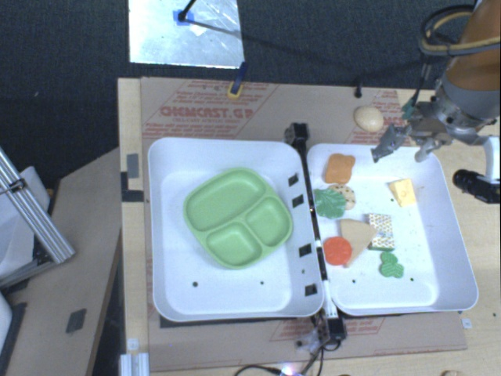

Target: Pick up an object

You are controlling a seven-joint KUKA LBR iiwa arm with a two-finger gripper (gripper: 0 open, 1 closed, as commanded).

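My gripper (407, 146) hangs over the back of the right bin (438, 233), its two fingers spread apart with nothing between them. Below it in that bin lie a yellow cheese wedge (402, 192), an orange bread-like piece (339, 168), a green leafy piece (330, 203) against a round cookie (345, 194), a tan wedge (357, 233), a red tomato-like disc (337, 251), a checkered block (381, 230) and a small green piece (391, 267). The cheese wedge sits just in front of the fingers.
The left bin (176, 280) holds a green divided plate (237, 218). A beige egg-shaped object (369, 118) rests on the bench behind the right bin. A black divider (307, 202) runs between the bins. A silver sheet (185, 22) lies at the back.
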